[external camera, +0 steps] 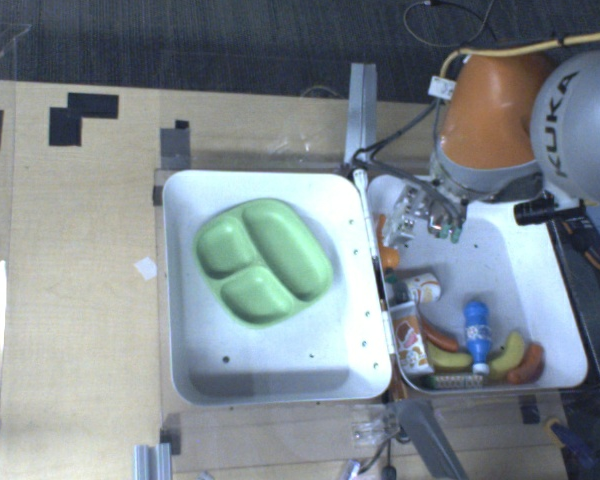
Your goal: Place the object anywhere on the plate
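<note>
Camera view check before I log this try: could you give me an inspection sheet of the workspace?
Surface: wooden bench bearing two white bins side by side.
Job's things: green plate, three compartments, in the left bin; nothing lies on it.
Clutter: blue bottle, banana and other small items piled at the right bin's near-left side.
Grippers: gripper over the right bin's far-left corner; finger state unclear.
Cables: yellow cable and thin dark wires near the arm.
Surroundings: dark floor beyond the bench.

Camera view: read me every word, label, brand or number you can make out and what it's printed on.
"KUKA": on the grey arm, running sideways.
Carton and small container in the right bin: printing too blurred to read.
Blue bottle: label too small to read.
Green plate: no text.
</note>
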Controlling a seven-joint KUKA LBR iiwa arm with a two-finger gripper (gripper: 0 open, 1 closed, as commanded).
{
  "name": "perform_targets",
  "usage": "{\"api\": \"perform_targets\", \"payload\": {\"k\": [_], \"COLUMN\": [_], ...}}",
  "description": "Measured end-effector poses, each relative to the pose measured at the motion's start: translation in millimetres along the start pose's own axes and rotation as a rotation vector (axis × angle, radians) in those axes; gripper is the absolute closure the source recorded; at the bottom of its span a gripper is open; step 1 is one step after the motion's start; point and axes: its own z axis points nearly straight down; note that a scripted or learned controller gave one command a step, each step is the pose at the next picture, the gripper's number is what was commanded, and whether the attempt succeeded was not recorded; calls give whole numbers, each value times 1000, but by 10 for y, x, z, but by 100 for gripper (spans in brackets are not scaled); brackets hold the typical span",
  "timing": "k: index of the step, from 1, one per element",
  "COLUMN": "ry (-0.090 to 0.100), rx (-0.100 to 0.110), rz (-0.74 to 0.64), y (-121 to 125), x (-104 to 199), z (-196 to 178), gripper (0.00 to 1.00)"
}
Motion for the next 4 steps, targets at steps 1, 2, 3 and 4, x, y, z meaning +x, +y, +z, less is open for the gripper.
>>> {"api": "perform_targets", "payload": {"k": [1,2,3,4], "ry": [0,0,1,1], "rx": [0,-1,0,-1], "rz": [-146,-269,-120,-103], "y": [117,594,569,1147], "x": [74,417,883,974], "z": [-4,-6,-6,224], "gripper": [100,100,100,100]}}
